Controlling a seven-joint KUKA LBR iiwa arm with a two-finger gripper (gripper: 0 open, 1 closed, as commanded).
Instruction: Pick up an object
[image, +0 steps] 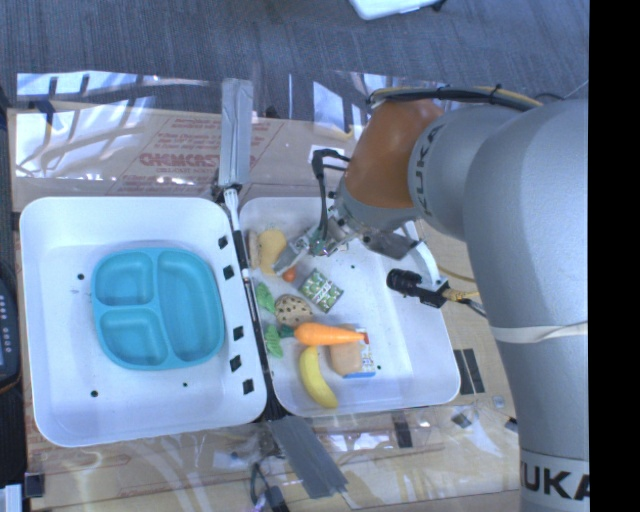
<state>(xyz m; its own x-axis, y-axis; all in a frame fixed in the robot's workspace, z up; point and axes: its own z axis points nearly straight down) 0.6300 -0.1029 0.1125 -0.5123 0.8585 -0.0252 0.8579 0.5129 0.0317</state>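
— Bench edge first: what sits closest to us?
— Tape and clips by the seam between the two bins. Just beyond, in the right bin, a banana lies near the front wall, with a brown block and a small carton just beside it.
— And past those?
— A carrot lies across them, touching a speckled cookie. Green leafy pieces hug the bin's left wall. Farther back are a patterned packet, a small orange ball and a pale yellow pear-like piece.
— The left bin?
— It holds a blue divided tray.
— The gripper?
— The gripper hangs low over the right bin's back part, just beside the pale yellow piece. I cannot tell how it stands.
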